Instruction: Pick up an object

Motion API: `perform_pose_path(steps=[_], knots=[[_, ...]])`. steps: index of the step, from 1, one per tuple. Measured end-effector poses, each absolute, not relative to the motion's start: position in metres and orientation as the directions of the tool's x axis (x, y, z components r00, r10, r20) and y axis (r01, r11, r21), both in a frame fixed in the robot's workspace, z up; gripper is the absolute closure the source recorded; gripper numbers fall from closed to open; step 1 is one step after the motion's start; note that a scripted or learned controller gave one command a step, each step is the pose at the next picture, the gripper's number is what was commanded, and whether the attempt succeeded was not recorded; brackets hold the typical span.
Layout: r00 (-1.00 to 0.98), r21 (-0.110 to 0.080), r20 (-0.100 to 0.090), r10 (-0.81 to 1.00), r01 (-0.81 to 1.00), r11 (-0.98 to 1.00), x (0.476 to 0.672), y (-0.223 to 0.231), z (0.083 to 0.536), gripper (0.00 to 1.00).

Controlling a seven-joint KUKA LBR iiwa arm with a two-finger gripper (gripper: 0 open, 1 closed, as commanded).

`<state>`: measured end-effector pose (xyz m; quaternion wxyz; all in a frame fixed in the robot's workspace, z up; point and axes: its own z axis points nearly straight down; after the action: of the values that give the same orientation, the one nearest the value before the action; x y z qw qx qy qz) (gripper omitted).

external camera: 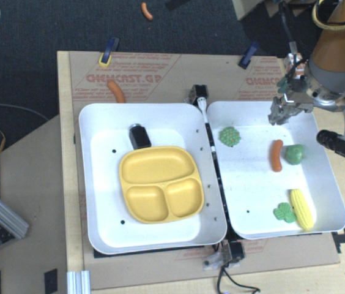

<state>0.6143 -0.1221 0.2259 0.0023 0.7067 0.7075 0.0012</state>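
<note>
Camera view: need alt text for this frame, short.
The gripper hangs over the far edge of the right bin, holding nothing, with toy foods below: a hot dog, green vegetables and a corn cob. The left bin holds a yellow divided plate and a black object.

Light is bright and even from above. The white bins (93,164) are nearly overexposed (faint glare around 7 o'clock). Shadows are soft and short. The whole picture is slightly grainy and soft.

fixed overhead camera | slanted downward | both bins (93,182) framed
</note>
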Motion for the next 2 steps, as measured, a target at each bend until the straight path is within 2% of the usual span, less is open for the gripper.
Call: perform_pose_path(steps=[1, 2], knots=[[-0.006, -0.003, 0.003, 1.0, 1.0, 0.006, 0.61, -0.071, 0.217, 1.0], [-0.007, 0.004, 0.002, 1.0, 1.0, 0.007, 0.618, -0.019, 0.229, 1.0]])
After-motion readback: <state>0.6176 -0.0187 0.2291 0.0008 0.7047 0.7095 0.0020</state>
